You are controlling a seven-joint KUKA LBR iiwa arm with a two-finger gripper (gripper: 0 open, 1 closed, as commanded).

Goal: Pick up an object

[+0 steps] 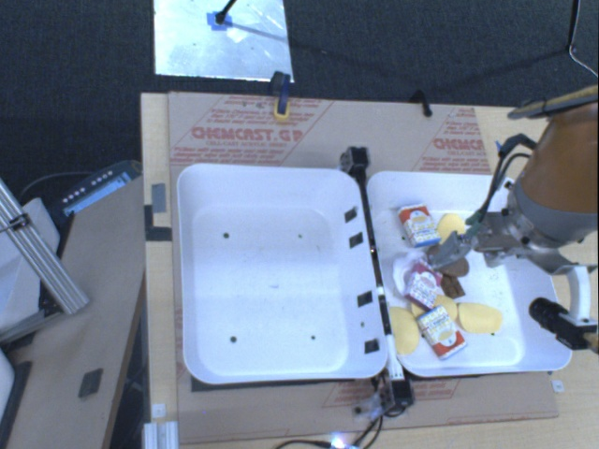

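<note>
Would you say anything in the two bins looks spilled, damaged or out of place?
Nothing stands out. The packets and yellow pieces lie loosely heaped in the right bin, under the gripper; no spill or damage shows.

The setting is a robotics lab or test cell, not a home or shop. A grey industrial arm (552, 195) with an orange band reaches over a wooden bench (159, 251) that carries two shallow white bins (271, 279) set side by side on a protective sheet (248, 131) printed with a maker's name. A clamp (280, 96) pins that sheet at the far edge. Aluminium framing (37, 260) stands at the left, cables (580, 26) trail over dark carpet (75, 64), and a shiny metal plate (223, 26) lies on the floor beyond the bench.
</note>
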